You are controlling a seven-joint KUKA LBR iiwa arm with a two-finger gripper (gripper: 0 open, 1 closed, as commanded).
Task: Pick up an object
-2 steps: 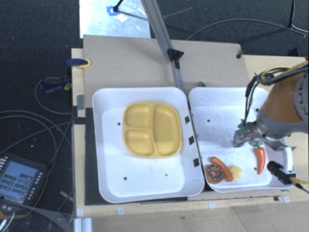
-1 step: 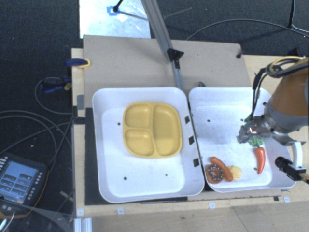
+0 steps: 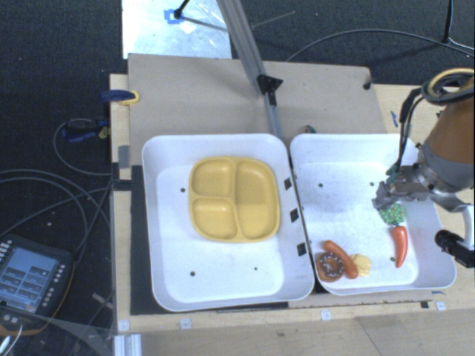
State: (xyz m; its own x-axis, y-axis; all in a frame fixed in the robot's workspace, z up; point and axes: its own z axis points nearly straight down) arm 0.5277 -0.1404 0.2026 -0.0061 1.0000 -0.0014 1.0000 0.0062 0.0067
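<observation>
While grey metal gripper (image 3: 391, 199) hovers touching small green leafy toy (image 3: 393, 214), grasp step pending; jaws' state unreadable; next: close, lift.

No legible text, labels or numbers; pendant screen (image 3: 24, 271) too blurred.

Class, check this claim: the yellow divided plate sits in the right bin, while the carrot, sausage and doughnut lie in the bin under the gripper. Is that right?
Not quite. The camera view shows the yellow divided plate in the left bin, not the right one. The rest holds: the carrot, sausage and doughnut lie in the right bin, under the gripper.
</observation>
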